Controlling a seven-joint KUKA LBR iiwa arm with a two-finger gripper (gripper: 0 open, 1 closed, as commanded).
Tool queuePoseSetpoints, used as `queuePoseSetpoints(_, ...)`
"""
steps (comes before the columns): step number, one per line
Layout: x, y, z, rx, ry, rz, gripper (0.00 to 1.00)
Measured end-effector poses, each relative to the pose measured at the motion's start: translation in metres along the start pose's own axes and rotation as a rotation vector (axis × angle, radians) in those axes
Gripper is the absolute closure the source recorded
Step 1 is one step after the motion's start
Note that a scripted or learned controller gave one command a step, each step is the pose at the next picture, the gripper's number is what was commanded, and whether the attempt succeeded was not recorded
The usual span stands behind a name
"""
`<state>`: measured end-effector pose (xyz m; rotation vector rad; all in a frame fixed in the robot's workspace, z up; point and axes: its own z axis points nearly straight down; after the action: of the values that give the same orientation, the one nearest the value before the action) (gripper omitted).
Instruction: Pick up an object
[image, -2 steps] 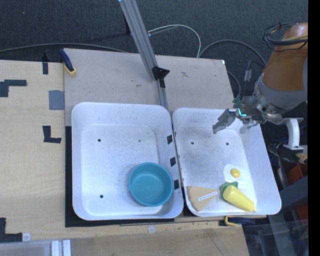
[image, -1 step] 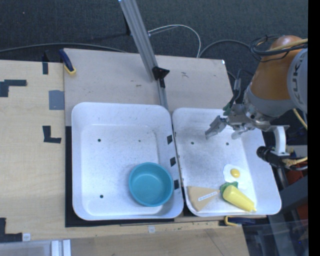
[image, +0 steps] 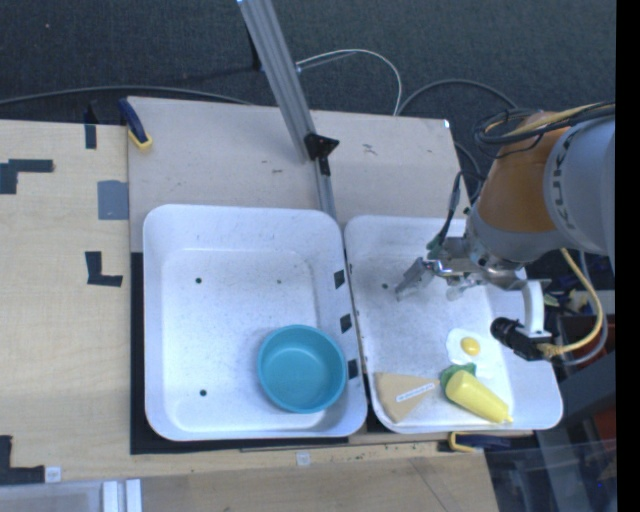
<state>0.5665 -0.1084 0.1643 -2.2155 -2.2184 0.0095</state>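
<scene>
My gripper (image: 435, 286) hangs over the upper middle of the right bin (image: 372, 300), fingers spread open with nothing between them. One finger (image: 409, 279) points down-left. Below it, near the bin's front right, lie a white fried egg toy (image: 467, 346), a yellow corn cob with a green end (image: 476, 395), and a tan cheese wedge (image: 404, 393). The egg is the closest of them to the gripper, a little below and to its right. A blue bowl (image: 300, 368) stands upright at the front right of the left bin (image: 200, 240).
A grey slanted pole (image: 290, 90) comes down to the bench just behind where the bins meet. Black cables (image: 380, 60) loop behind the right bin. The arm's orange band (image: 515, 190) overhangs the right bin's far right corner.
</scene>
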Motion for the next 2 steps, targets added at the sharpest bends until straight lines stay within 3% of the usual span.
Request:
queuePoseSetpoints(1,0.002,0.001,0.065,0.0,0.0,0.0,0.0)
queuePoseSetpoints(2,0.002,0.002,0.051,-0.005,0.001,-0.002,1.0)
